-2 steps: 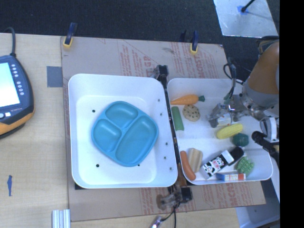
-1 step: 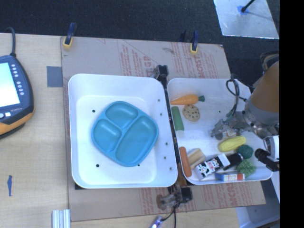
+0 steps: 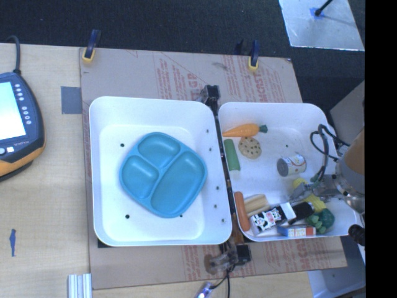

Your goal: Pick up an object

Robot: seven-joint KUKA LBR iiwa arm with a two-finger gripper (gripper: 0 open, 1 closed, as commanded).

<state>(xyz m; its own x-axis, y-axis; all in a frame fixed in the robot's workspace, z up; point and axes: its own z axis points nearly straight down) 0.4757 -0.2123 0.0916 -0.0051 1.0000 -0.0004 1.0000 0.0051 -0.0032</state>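
In the right bin [image 3: 273,112], an orange carrot [image 3: 242,130] (green-tipped).

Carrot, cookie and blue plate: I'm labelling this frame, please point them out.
carrot [image 3: 242,130], camera view, middle of its orange body.
cookie [image 3: 250,147], camera view, centre of its speckled face.
blue plate [image 3: 163,174], camera view, central divider ridge.

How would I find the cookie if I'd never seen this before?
Look in the right-hand white bin, the one crowded with toys. Near its top edge lies an orange carrot, and just below it sits the cookie. It is the only flat, round, tan thing with dark spots.
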